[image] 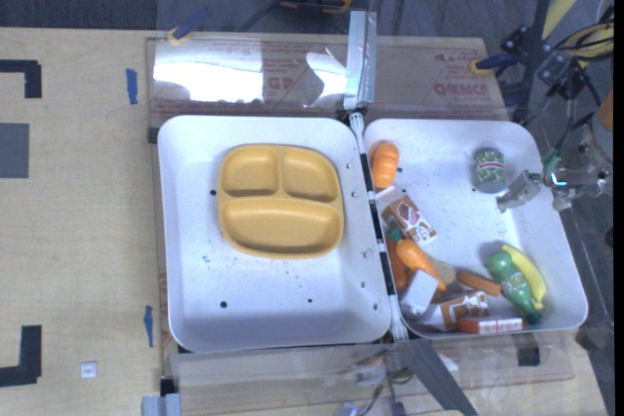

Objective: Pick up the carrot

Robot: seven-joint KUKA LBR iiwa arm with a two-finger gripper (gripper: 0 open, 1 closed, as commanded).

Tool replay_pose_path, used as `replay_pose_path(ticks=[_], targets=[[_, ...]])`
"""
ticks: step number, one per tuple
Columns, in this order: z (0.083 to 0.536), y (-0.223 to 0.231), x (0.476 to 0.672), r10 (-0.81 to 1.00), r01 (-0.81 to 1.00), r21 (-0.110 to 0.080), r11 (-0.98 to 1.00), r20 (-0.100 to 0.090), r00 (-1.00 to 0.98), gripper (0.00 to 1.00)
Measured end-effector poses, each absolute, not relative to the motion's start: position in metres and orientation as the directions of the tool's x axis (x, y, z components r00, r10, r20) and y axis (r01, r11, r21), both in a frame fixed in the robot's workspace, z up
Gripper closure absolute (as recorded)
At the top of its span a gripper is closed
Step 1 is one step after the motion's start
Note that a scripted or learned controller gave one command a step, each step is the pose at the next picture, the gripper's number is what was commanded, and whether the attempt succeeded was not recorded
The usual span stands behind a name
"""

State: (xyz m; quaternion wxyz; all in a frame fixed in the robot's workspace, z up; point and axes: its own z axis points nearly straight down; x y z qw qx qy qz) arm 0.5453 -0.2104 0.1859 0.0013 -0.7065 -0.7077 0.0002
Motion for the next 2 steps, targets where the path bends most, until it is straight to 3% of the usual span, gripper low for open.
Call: replay_pose_path(ticks=[1, 2], targets=[[0.206, -0.224, 0.541, 0.991, 0.991, 0.004, -0.137, -0.003, 0.137, 0.00], [0.120, -0.165, 0.511, 0.997, 0.997, -0.002, -0.082, 0.000, 0.082, 0.00]])
